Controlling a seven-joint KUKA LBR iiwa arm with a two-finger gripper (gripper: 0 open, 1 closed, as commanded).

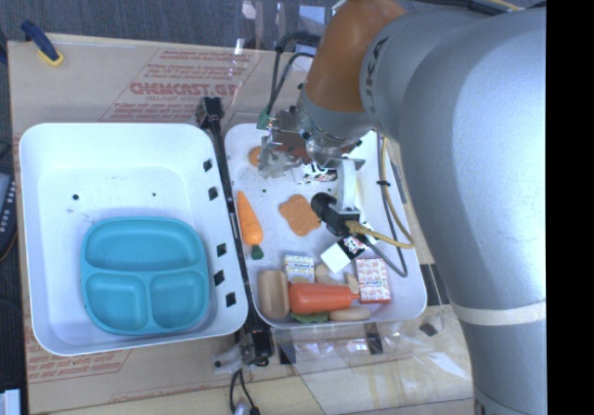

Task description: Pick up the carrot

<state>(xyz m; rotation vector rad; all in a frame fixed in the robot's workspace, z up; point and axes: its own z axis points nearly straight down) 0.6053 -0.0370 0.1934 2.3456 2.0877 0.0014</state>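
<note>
1. Near edge of right bin [408, 306] — red sausage-like piece [320, 296], small cartons [371, 279].
2. Carrot [249, 219] against left wall, untouched.
3. Farther back — gripper [272, 155] low over bin; finger state impossible to tell.

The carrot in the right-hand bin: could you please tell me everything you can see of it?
The carrot is a small, smooth orange toy, plastic by its look, tapering to a point at its far end, with a dark green stub at its near end. It lies flat on the floor of the right bin, close along the left wall, untouched by the other items and apart from the gripper.
</note>
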